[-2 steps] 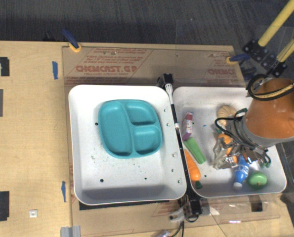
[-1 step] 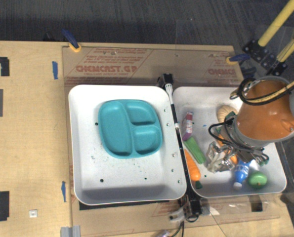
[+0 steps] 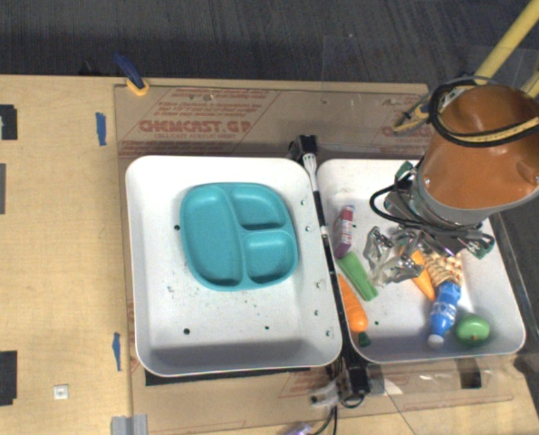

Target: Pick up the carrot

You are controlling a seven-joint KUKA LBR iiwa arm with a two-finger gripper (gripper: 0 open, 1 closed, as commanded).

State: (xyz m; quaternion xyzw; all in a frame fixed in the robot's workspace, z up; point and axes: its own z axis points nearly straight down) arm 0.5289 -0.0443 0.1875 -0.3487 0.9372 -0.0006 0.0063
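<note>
One carrot (image 3: 353, 308) lies in the right bin (image 3: 505, 333), close against that bin's left wall near its front corner. It is a smooth, tapered orange spindle with a dark green tip at its near end; its long axis runs roughly front to back, leaning a little, with the green end pointing toward the bin's front edge. Just beside it on the far side rests one light green, stick-shaped piece (image 3: 358, 274), slanted and touching or nearly touching the carrot's upper end. Further back from the carrot stands one small pinkish tube (image 3: 345, 228). To the carrot's right sit one blue bottle with a white cap (image 3: 443, 313), one rounded green piece (image 3: 473, 330) and one orange, ridged piece (image 3: 425, 277). The gripper (image 3: 391, 259), shiny metal, hangs to the right of the carrot and apart from it; I cannot tell how it is set. Left of the carrot, the left bin (image 3: 160, 333) holds one glossy teal plate with three compartments (image 3: 238, 235).
</note>
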